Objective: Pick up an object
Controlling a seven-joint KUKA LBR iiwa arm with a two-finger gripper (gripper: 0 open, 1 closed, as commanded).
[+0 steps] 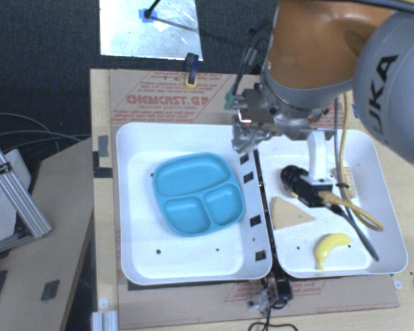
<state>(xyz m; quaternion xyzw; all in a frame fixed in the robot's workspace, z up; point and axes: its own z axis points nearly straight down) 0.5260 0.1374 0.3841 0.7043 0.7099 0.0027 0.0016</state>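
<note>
A blue three-compartment plate (196,193) lies in the left bin (134,185). In the right bin (386,205) a tan triangular wedge (290,212) rests near the divider, and a small yellow banana (329,247) sits near the front. My gripper (243,143) hangs over the far end of the divider between the two bins, just beyond the plate's far right corner. It is well apart from the wedge and the banana. Nothing shows in its grasp.
The large grey and orange arm (345,40) covers the far part of the right bin. A cardboard sheet (165,98) lies under both bins. A yellow clamp (191,71) stands at the back, and a metal frame (14,198) at the left.
</note>
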